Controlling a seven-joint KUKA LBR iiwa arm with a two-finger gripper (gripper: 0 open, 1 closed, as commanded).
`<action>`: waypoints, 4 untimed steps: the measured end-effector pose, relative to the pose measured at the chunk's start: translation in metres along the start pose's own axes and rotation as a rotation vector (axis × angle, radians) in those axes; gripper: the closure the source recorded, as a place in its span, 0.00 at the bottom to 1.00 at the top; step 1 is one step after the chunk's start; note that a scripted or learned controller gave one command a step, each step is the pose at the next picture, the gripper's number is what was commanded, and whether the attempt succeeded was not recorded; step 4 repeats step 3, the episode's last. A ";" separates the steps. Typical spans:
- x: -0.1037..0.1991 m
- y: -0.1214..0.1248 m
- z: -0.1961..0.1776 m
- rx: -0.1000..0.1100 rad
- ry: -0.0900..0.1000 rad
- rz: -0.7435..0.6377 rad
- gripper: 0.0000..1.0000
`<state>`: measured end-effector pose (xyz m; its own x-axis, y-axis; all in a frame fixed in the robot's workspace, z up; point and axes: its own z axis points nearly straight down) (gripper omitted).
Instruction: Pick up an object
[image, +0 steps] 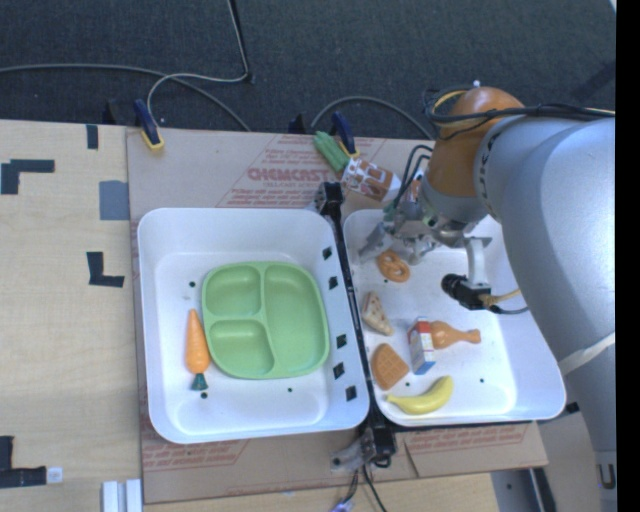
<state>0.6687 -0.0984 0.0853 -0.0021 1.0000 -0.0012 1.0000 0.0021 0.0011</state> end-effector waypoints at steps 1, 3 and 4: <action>0.000 0.000 0.000 0.000 -0.001 0.000 0.00; 0.057 -0.064 -0.100 0.002 0.002 -0.001 1.00; 0.057 -0.064 -0.100 0.002 0.002 -0.001 1.00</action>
